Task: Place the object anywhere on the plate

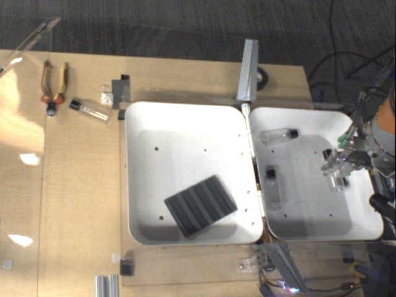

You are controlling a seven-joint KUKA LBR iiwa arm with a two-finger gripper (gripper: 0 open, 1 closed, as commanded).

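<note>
Camera view: I take the dark ribbed plate (200, 206) as my reference. It lies flat and skewed in the left bin (185, 107), in that bin's near half.

1. Locate the object. Two clear vials with black caps lie in the right bin (322, 237), right of the plate. The far vial (279, 135) is up and to the right of the plate. The near vial (271, 187) is just right of the plate, across the shared bin wall. I judge one of these to be the object. Neither is on the plate.
2. Check the gripper (339, 166). It hangs well right of the plate, beyond both vials. Glare and clutter blur the tip, so I cannot tell whether the jaws are spread or pressed together, or whether they pinch anything.
3. Recommended procedure: confirm a vial is actually pinched before travelling. Lift clear of the shared wall, then carry left to the plate's centre. Lower until the vial lies along the ribs, so that it should not roll, then release.
</note>
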